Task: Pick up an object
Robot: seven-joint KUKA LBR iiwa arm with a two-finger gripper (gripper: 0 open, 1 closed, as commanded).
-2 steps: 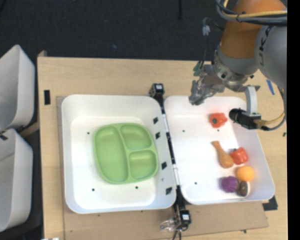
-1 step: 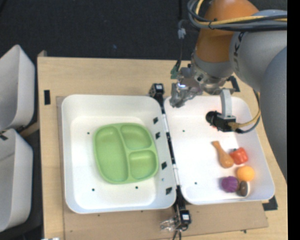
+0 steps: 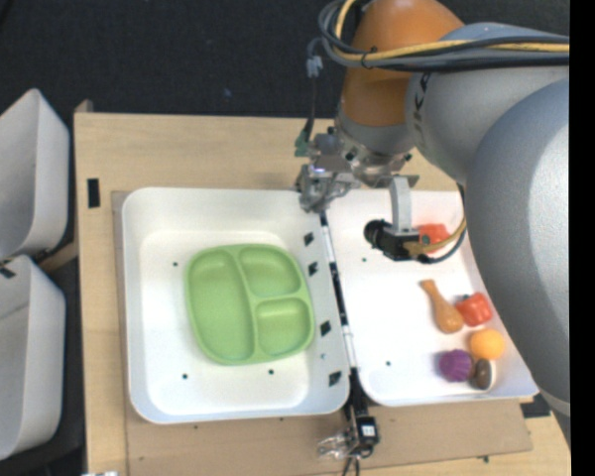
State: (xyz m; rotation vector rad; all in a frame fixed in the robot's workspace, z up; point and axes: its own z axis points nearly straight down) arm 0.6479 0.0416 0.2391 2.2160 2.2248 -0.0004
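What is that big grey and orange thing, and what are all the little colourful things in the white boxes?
That is a robot arm, grey with an orange band. The picture comes from one camera fixed above the bench, looking down at a slant, and the arm reaches in from the right. At its end is its tool, hanging over the far end of the wall between two shallow white bins. I cannot tell if it is open or shut, and I see nothing in it. The left bin holds a green plastic plate with three sections. The right bin holds small toy foods: a tan pear-like piece, a red piece, an orange ball, a purple piece and a small brown piece.
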